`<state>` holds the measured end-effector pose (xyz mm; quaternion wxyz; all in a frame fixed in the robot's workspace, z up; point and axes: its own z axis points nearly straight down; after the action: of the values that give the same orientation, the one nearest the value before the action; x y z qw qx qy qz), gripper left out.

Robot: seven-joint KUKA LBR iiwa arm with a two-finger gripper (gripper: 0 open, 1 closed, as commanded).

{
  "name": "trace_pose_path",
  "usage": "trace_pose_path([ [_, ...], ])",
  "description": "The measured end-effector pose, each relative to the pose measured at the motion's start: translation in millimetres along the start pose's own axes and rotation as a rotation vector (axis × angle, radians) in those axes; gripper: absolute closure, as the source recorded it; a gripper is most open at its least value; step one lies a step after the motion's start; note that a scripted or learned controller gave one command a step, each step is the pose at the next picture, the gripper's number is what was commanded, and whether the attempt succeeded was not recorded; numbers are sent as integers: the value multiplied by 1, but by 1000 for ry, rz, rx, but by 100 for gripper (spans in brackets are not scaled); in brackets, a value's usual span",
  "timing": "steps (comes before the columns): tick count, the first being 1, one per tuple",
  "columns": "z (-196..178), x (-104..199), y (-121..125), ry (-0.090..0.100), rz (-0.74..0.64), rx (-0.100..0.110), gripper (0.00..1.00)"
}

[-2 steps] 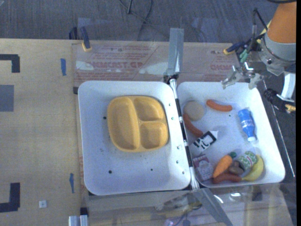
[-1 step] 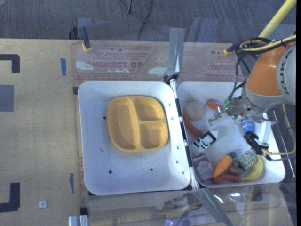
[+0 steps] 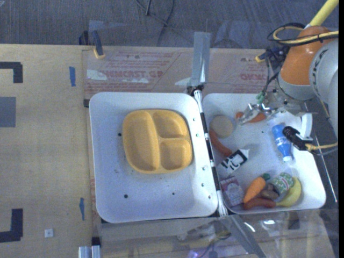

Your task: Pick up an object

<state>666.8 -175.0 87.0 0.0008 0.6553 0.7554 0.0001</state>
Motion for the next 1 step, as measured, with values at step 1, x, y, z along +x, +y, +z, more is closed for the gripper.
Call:
trace_pose_path([
  [1, -13, -1, 2, -7, -3, -5, 100],
])
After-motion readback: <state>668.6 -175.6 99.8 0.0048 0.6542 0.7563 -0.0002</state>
